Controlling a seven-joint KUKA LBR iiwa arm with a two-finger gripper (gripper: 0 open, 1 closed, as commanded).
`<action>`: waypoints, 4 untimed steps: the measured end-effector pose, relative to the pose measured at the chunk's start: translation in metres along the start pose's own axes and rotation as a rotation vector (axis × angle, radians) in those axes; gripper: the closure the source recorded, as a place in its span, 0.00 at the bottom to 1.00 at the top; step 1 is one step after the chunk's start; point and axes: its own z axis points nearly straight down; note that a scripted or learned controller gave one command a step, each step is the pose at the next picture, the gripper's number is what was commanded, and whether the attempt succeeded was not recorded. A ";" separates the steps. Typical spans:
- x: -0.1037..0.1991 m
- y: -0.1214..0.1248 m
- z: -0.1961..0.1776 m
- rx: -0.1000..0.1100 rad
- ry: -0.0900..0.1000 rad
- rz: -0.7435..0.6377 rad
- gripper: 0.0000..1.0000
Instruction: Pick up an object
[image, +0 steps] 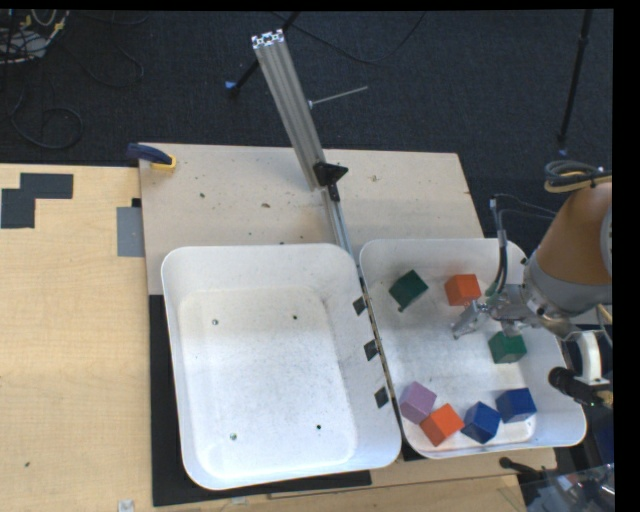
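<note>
The right bin (560, 430) holds several small blocks. A dark green block (408, 289) and an orange block (461, 289) lie near its back. A second green block (507, 347) sits mid-right. Along the front lie a purple block (417, 401), an orange block (441, 423) and two blue blocks (481, 421) (515, 404). My gripper (484, 317) hangs low over the bin, between the back orange block and the mid-right green block. Its fingers (466, 322) are spread apart with nothing between them.
The left bin (262, 365) stands beside the right one, with black clips along the shared wall. A slanted aluminium bar (293, 108) rises behind the bins. The arm's grey and orange wrist (575, 255) covers the right bin's back right corner.
</note>
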 end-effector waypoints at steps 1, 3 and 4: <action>-0.002 0.000 -0.008 -0.001 -0.002 0.007 1.00; -0.015 0.003 -0.128 0.012 0.005 -0.003 1.00; -0.017 0.004 -0.148 0.016 0.007 -0.004 1.00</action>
